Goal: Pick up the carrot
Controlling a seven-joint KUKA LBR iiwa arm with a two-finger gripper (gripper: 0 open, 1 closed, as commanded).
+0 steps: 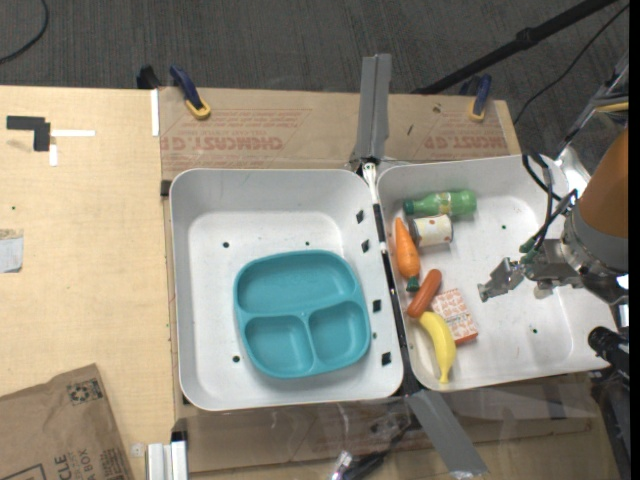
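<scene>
Camera view: carrot (405, 249) is seen in right bin (520, 363) near its left wall, btwn can (433, 230) and sausage (424, 293). Gripper (497, 284) is positioned well apart to the right, above bare bin floor; finger state cannot be determined.

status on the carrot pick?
Gripper over right bin, holding nothing. Carrot untouched by left wall. Can and sausage crowd it.

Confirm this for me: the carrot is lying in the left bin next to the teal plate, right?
Not quite. The camera view shows the carrot lying in the right bin, beside the sausage; the teal plate sits alone in the left bin.
</scene>
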